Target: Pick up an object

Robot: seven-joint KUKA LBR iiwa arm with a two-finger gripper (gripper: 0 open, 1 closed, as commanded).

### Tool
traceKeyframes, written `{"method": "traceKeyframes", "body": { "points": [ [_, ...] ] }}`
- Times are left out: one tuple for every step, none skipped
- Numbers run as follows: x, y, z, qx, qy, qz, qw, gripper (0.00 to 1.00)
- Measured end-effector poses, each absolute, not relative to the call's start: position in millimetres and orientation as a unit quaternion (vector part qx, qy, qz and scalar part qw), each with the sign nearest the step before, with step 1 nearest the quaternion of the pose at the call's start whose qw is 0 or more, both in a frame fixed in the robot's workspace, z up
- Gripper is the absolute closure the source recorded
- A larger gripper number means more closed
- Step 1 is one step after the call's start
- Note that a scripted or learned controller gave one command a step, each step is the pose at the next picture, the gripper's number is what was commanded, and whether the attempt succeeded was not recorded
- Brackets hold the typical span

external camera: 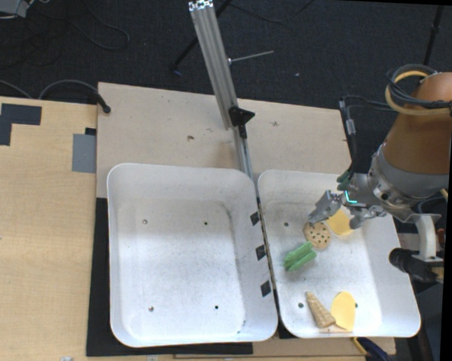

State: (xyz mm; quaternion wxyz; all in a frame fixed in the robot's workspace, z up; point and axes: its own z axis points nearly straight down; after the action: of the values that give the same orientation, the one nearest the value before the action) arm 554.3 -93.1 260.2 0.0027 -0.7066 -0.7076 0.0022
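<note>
We see the gripper [337,213] low over the right bin [389,258], its fingers pinching a yellow block [342,223]. Just beside it, below-left, lies a round tan cookie [316,235], and a green piece [300,257] sits a little further that way. Nearer the front edge rest a waffle cone [319,310] and a yellow disc [345,310], while the left bin [134,185] lies alongside.

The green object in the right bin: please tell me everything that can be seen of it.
The green object is small, elongated and bright green, with a slightly lumpy outline; its material cannot be told. It lies flat on the floor of the right bin, near that bin's left wall, tilted so that one end points up and to the right. That end comes close to the round tan dotted piece; whether they touch is unclear. The gripper is above and to its right, apart from it.
</note>
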Motion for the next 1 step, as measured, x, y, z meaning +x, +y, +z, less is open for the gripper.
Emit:
{"method": "traceKeyframes", "body": {
  "points": [
    [554.8, -94.2, 261.8, -0.708, -0.706, 0.0008, 0.001, 0.00]
  ]
}}
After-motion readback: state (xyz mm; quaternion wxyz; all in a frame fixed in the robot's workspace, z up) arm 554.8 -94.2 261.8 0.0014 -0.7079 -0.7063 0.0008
